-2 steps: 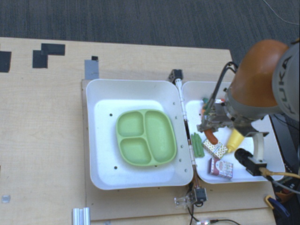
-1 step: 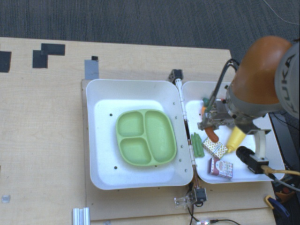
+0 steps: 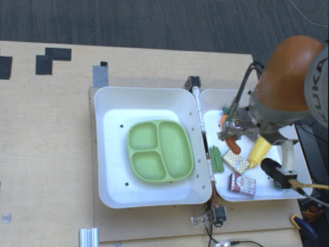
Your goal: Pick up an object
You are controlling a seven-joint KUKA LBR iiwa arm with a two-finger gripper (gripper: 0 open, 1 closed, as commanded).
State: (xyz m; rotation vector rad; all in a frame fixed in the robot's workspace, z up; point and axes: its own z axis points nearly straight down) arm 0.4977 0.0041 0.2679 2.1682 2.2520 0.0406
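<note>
The claw (image 3: 232, 134), grip state untellable, is hovering over the small orange sausage (image 3: 234, 146), seemingly light, slick, best pinched mid-body.

My own arm (image 3: 288, 81) covers the back of the right bin (image 3: 267, 192) and runs off the picture's right edge. My jaws sit under my wrist, so their state is unclear. The small box's (image 3: 242, 184) print is too tiny to read.

Green three-compartment plate (image 3: 160, 151) in left white bin (image 3: 149, 98) — wooden bench (image 3: 46, 138), grey carpet (image 3: 128, 12) beyond
</note>
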